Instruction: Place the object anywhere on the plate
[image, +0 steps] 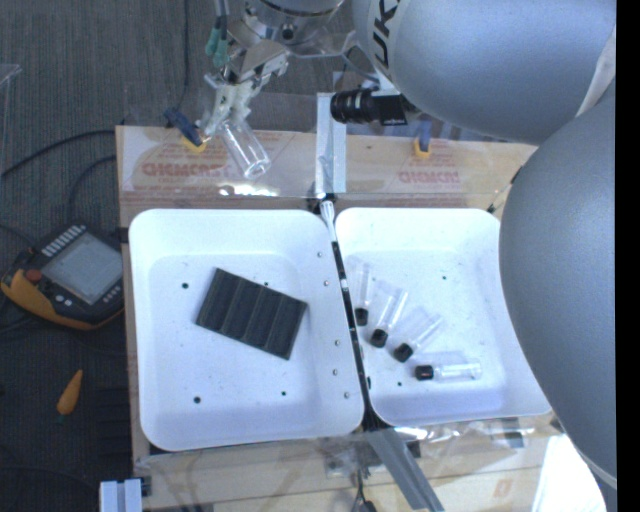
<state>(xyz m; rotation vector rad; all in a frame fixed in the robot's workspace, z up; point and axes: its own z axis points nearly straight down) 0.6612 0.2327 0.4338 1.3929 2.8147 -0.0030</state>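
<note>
A dark ribbed rectangular plate (250, 313) lies flat in the left bin (165, 400), a little left of its middle. My gripper (228, 110) hangs high above the bench's back edge, beyond the left bin's far wall. It is shut on a clear plastic vial (246, 152), which slants down and to the right from the fingertips with its open end lowest. The vial is well behind the plate and far above it.
The right bin (470, 240) holds several clear vials with black caps (402, 351) near its left side. The arm's grey bulk (570, 260) covers the right of the view. A teach pendant (75, 275) lies left of the bench.
</note>
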